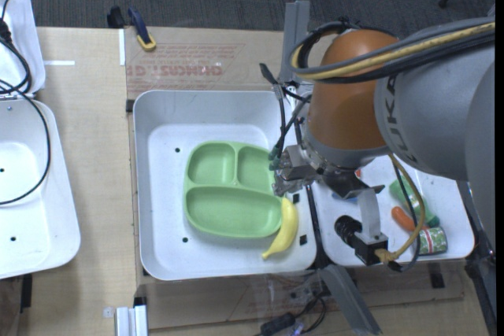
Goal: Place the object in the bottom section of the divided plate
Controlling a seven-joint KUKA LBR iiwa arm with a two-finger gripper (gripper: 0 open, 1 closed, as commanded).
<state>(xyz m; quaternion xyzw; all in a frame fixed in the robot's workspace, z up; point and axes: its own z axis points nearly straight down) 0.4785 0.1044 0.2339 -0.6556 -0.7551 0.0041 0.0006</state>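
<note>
Below, one green divided plate [230,197], one banana [285,230] at its right rim, gripper [285,179] just above, grip state unclear

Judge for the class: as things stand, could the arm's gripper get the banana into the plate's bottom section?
Probably yes. The gripper sits right above the banana, which lies against the green plate's right rim, and its wide bottom section lies bare alongside.
</note>
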